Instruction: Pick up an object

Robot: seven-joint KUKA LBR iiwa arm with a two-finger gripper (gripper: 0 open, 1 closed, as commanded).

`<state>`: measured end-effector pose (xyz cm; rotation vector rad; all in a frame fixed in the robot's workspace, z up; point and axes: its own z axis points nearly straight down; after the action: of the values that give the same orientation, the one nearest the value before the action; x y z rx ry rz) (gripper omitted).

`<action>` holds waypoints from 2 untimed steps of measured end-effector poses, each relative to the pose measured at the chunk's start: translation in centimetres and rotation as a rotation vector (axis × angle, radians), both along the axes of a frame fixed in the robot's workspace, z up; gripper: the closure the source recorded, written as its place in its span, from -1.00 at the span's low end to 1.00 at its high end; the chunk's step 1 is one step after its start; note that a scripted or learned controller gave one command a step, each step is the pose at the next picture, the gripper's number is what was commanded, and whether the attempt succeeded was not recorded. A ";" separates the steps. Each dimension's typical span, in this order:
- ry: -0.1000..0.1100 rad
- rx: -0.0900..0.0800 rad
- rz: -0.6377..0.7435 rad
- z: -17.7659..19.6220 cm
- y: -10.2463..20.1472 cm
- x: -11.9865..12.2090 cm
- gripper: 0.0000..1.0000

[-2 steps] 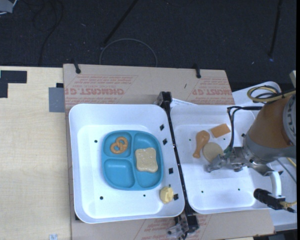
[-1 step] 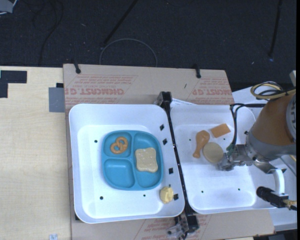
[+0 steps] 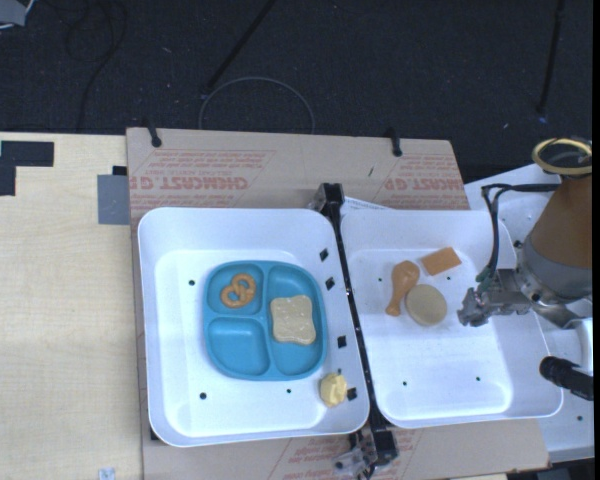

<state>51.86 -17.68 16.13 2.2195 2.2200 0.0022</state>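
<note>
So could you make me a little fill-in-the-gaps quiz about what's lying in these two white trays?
1. The blue plate lies in the ____ bin.
2. In one of its compartments sits a pretzel; in another, a slice of ____.
3. The yellow lump lies ____ the plate, on the left bin's floor.
4. The pincer is over the ____ bin, near the drumstick.

Missing words: left; bread; outside; right
</note>
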 end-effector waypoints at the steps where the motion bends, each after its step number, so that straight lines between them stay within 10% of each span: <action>1: 0.001 0.000 0.001 4.5 -0.4 0.8 1.00; 2: -0.001 -0.001 0.001 9.8 -0.5 0.9 1.00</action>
<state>52.72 -18.13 25.96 2.2172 2.2208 0.0026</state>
